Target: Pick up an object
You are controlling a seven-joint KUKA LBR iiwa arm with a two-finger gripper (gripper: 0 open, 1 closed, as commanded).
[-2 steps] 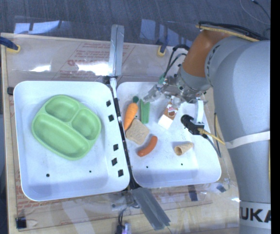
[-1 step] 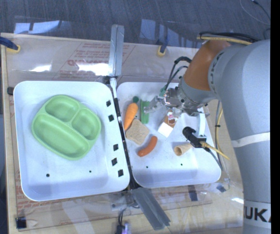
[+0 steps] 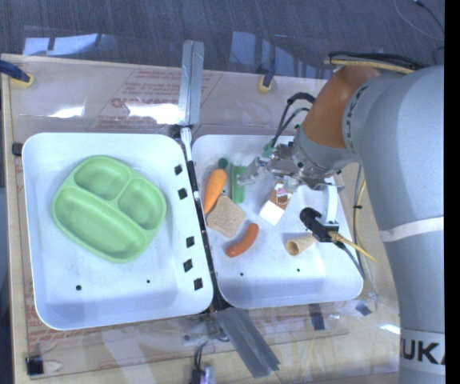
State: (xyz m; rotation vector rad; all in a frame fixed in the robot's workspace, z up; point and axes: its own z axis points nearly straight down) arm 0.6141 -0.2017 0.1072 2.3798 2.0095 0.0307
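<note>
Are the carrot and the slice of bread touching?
Touching: the camera view shows the carrot's lower tip meeting the bread's upper edge, no gap.

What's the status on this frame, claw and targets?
Claw low over the right bin, nothing visibly held. Carrot, bread slice, sausage, cone all lying loose. Green divided plate in left bin.

Grey arm (image 3: 406,174) reaching in from the right, orange-banded wrist (image 3: 334,110) angled downward
</note>
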